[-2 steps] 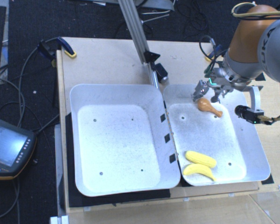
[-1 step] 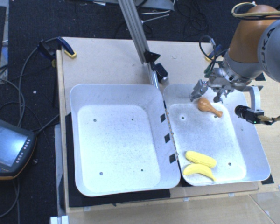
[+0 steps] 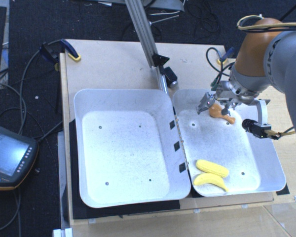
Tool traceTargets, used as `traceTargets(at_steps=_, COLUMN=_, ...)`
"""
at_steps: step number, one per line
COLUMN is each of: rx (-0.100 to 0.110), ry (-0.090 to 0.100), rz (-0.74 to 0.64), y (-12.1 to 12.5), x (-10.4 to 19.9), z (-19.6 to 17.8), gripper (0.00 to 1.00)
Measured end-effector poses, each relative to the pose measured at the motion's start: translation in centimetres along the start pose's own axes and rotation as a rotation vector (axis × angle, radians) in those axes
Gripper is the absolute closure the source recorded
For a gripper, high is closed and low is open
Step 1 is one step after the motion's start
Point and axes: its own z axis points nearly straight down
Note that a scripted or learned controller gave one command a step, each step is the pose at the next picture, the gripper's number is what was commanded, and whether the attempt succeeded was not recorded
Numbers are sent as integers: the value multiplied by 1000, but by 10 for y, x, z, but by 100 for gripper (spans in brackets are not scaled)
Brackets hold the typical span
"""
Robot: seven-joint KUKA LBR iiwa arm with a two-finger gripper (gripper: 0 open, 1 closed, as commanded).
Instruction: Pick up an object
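The gripper (image 3: 218,104) sits low at the far end of the right bin (image 3: 266,181), its fingers seemingly closed around an orange object (image 3: 220,112), though the wrist hides much of the contact. Near the bin's front wall lie two yellow bananas (image 3: 211,174), well apart from the arm. The left bin (image 3: 81,102) is beside it. If the pinch catches just the object's edge, lifting could let it slip out.
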Motion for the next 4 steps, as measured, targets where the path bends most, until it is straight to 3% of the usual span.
traceTargets(at_steps=1, rx=2, ry=0, rz=0, y=2, x=-9, z=57, gripper=0)
traceTargets(at_steps=2, rx=-3, ry=-1, rz=-1, y=2, x=-8, z=65, gripper=0)
traceTargets(at_steps=3, rx=-5, ry=-1, rz=0, y=2, x=-9, z=54, gripper=100)
traceTargets(at_steps=4, rx=-8, ry=-1, rz=-1, y=11, x=-7, z=8, gripper=100)
